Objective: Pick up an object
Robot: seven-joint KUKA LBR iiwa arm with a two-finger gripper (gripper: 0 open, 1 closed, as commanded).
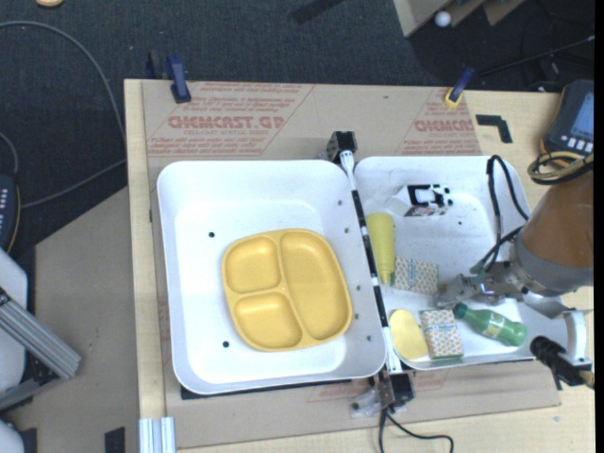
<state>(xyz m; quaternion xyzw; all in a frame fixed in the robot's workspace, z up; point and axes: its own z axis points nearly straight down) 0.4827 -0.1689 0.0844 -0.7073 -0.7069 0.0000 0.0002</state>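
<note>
The right bin [469, 172] holds several objects. A green bottle [492, 324] lies on its side near the front right. A yellow tube [381, 243] lies along the left wall, with a speckled square packet [415, 274] beside it. At the front lie a pale yellow oval piece [405, 334] and a tan speckled block [442, 335]. A small black-and-white item [429, 197] sits at the back. My gripper [470, 290] hangs low in the bin, just above the bottle's cap end and right of the square packet. Nothing is visibly held.
The left bin [179, 253] carries a yellow three-compartment plate [286, 288]. The arm's grey and orange body [562, 239] covers the right bin's right side. Black cable [497, 189] loops over that bin's back right corner. Clamps stand at the board's far edge.
</note>
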